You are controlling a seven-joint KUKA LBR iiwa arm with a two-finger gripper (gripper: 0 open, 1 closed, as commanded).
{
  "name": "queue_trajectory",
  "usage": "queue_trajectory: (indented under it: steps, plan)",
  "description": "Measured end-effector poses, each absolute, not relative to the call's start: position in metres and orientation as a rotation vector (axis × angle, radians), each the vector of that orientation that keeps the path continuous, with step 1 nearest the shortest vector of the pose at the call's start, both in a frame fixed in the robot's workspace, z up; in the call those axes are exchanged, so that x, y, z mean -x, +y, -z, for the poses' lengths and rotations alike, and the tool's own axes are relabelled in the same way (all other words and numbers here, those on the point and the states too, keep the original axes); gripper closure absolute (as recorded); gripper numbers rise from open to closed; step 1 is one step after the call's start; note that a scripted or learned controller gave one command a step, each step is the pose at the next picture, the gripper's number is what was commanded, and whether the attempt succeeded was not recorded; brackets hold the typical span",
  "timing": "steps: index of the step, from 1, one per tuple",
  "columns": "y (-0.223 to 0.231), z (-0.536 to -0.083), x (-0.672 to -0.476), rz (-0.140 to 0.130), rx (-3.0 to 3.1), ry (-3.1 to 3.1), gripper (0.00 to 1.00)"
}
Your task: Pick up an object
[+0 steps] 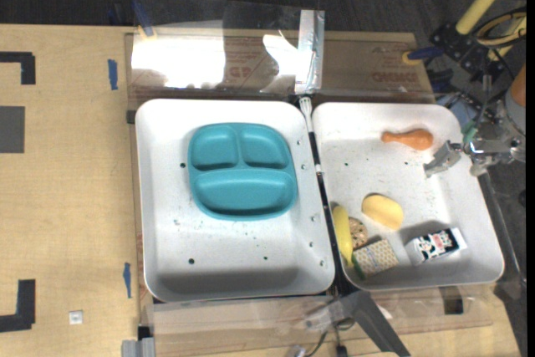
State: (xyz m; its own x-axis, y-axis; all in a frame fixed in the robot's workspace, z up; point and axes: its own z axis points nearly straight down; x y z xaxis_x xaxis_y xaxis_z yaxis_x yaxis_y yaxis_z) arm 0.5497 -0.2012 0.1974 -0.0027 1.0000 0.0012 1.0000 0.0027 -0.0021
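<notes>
While our gripper (456, 153) sits at the right rim of the right bin (489, 221), we cannot tell its state, and we see nothing held in it. We would judge the drumstick (408, 138), an orange toy lying near the bin's far wall just left of the gripper, to be the handiest pick. It looks like light, stiff plastic, smooth and likely slippery; we would take it across the narrow neck rather than the bulb, where it may squirt out.

Nearer the front lie a yellow lump (383, 210), perhaps a toy lemon, rounded and prone to roll, a banana (341, 232) touching the left wall, a patterned packet (374, 255) just beside it, and a small carton (435, 243) with flat, easy faces.

The carton carries a black-and-white print, too small for us to read. Faint lettering on the cardboard (380, 73) behind the bins is also illegible. A teal tray (242, 170) lies in the left bin (159, 247).
</notes>
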Motion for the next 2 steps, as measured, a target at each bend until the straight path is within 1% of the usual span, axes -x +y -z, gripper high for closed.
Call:
queue_trajectory:
  steps: [1, 2]
  plan:
    - [-0.213, -0.099, -0.554, 0.006, 1.763, -2.603, 0.00]
    - [-0.153, -0.086, -0.625, 0.005, 1.581, -2.720, 0.00]
